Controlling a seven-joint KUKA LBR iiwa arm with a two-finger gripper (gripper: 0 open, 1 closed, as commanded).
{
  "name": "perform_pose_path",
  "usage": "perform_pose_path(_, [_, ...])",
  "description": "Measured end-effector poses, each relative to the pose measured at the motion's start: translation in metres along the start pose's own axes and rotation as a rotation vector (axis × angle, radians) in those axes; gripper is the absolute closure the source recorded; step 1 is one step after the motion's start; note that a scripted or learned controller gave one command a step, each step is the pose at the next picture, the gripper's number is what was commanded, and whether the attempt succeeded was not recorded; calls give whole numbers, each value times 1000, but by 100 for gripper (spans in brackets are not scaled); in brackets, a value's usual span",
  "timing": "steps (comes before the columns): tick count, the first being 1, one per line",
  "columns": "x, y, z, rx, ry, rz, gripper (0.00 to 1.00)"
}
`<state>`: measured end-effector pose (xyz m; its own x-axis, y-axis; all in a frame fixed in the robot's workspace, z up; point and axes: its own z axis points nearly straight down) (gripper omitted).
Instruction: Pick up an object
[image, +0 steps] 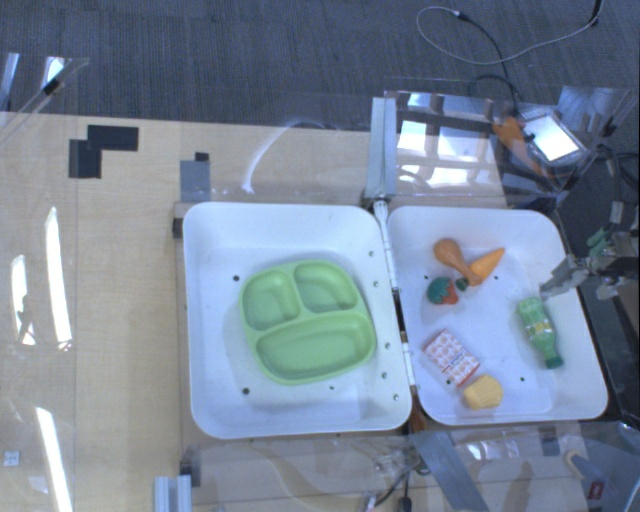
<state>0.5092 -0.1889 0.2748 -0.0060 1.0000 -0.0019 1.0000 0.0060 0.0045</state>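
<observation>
– Six objs are sitting in the right bin (575, 395), so which one are you going for?
– I'm guessing the green bottle (538, 332), since it's lying closest to my gripper (578, 278). I'm hanging over the bin's right rim, just up-right of the bottle's cap end, not touching it.
– Are you holding anything atm?
– Nothing is showing at my tip. Whether I'm open or clenched, I can't tell; the end is too small & blurry at this angle.
– Why the bottle & not the others?
– It's lying flat w/ free floor on both long sides, so there's room to come down around it. The drumstick (450, 255) & carrot (485, 263) are touching each other, w/ the strawberry (441, 291) just beside them, so a grab there is risking a nudge. The snack packet (450, 358) is lying flat & thin, and the yellow piece (483, 392) is sitting near the front wall.
– And the left bin (205, 330)?
– It's carrying a green divided plate (308, 322), far from my side & prob too wide to grip.
– How's progress looking?
– I'm judging it as approach only; the pick isn't done yet.
</observation>
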Motion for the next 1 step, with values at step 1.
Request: perform_pose_path(1, [24, 40, 89, 0, 1, -84, 0])
